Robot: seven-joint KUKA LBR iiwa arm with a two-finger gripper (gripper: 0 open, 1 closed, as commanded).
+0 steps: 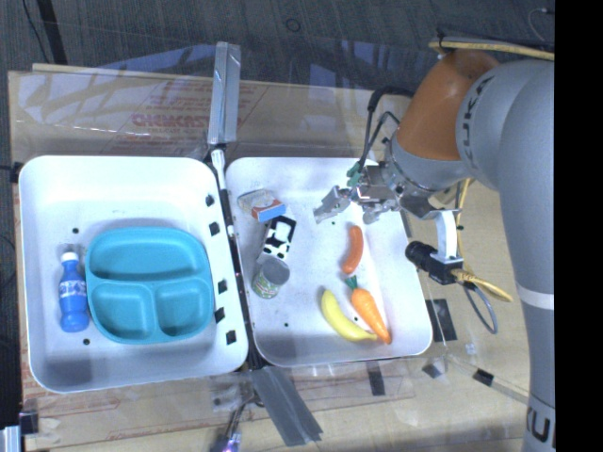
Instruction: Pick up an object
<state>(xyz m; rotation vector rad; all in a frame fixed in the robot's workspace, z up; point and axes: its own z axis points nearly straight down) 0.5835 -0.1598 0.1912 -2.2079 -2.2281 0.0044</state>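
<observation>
Your pincer (356, 203) hangs over the far right part of the right bin (311, 351), near that bin's far edge and just above the sausage (353, 249). I cannot tell from this slant whether it is open or closed, and nothing shows gripped in it. So, as I judge it, the pick is not yet done: every object lies on a bin floor, and the descent, the grip and the lift are all left.

The sausage is the likeliest target, being nearest. It lies in the right half of the right bin, its long axis running from the far edge toward the near edge, tilted only slightly. Just nearer along the same line lies the carrot (368, 314), with its green top toward the sausage and its tip toward the bin's near right corner. The banana (341, 318) curves beside the carrot and touches it.

Toward the left wall of that bin you have a small can (270, 276), a black and white piece (277, 238) and a clear wrapped thing (258, 201).

The left bin (113, 172) carries a blue divided tray (149, 283) and a blue bottle (73, 291) along its left edge, long axis far to near.
</observation>
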